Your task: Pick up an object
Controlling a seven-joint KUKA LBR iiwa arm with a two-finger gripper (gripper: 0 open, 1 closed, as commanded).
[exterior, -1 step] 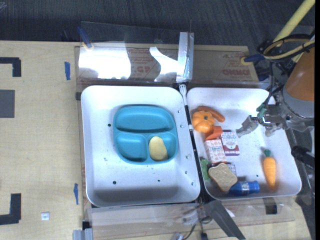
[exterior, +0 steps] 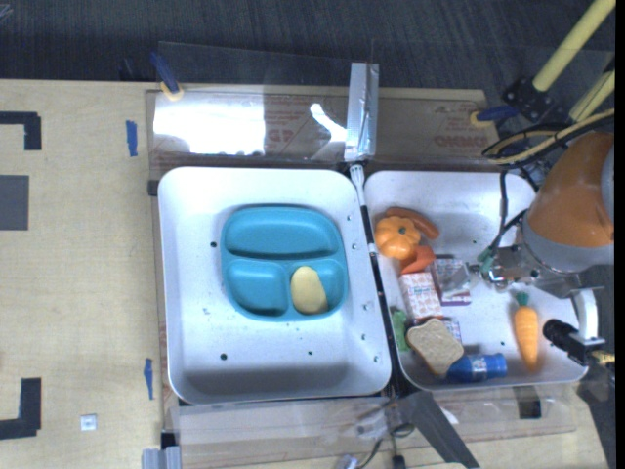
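Arm in from right edge of frame, mid-height. Orange band at far right, grey wrist just below it. Gripper [exterior: 500,268] sits left of wrist, pointing toward frame center-right (cables loop above it). Finger state not readable from this angle.

A grey arm [exterior: 571,252] with a broad orange band and black cables.

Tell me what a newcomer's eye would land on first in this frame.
The blue divided tray in the left bin, with a yellow potato-shaped piece in its lower-right compartment. Next, the right bin crowded with toy food: a pumpkin, a carrot, a bread slice. The arm's orange band hangs over the right bin's right edge.
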